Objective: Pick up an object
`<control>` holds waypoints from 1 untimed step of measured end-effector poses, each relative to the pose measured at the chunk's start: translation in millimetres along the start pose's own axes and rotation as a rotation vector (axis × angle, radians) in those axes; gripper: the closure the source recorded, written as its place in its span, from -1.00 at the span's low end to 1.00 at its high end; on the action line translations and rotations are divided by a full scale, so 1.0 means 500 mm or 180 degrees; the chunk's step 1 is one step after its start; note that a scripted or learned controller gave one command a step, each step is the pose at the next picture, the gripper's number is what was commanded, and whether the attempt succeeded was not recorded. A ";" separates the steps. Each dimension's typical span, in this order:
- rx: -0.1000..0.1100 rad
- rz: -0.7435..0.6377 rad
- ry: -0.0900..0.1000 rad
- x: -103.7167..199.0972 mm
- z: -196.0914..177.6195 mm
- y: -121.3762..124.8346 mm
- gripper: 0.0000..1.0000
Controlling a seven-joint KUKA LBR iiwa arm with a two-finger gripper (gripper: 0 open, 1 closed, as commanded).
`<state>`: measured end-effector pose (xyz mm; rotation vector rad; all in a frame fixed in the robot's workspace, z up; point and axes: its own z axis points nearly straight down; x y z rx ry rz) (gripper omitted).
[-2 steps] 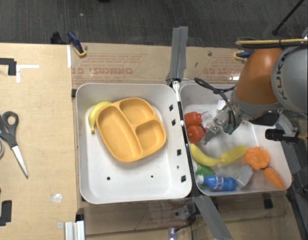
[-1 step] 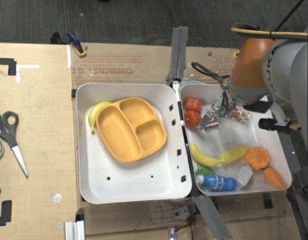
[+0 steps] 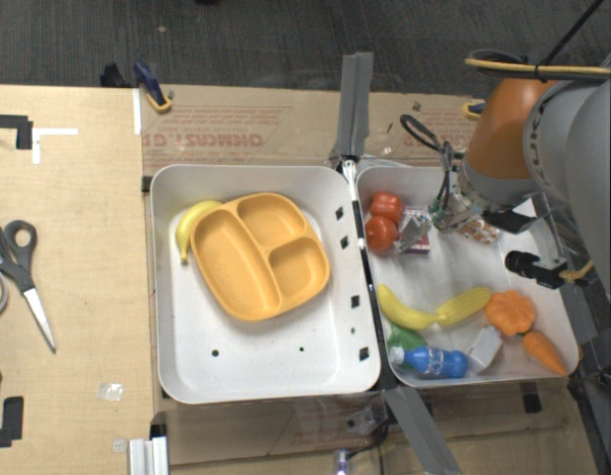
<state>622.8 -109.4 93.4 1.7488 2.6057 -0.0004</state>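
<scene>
We found the gripper point(image 3: 436, 218) lowered into the right bin point(image 3: 558, 369), near that bin's far edge, with the grey arm point(image 3: 567, 137) and its orange band crossing in from the right. Its tip sat just beside a small silvery packet point(image 3: 415, 234), which lay close to two glossy red tomatoes point(image 3: 382, 220) stacked against the bin's left wall. Whether the tip touched the packet we could not tell, and how the gripper was set at its tip was too small and dark for us to judge. We saw nothing held.

We judged the packet the likely target, since the tool had come down next to it instead of over the pile along the near edge. That pile looked tumbled in, not arranged: a smooth yellow banana point(image 3: 405, 310) lying end to end with a bumpy ear of corn point(image 3: 464, 305), a ribbed orange pumpkin-like piece point(image 3: 510, 312), a tapered carrot point(image 3: 544, 352) in the near right corner, and a blue-labelled bottle point(image 3: 434, 362) lying on its side by something green. All appeared to be hard plastic toys.

The left bin point(image 3: 176, 364) carried a matte yellow divided plate point(image 3: 257, 255) with three compartments, set askew, and a second banana point(image 3: 193, 223) tucked against its far left rim.
</scene>
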 end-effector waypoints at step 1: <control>0.0000 -0.0011 -0.0008 0.000 -0.019 0.001 1.00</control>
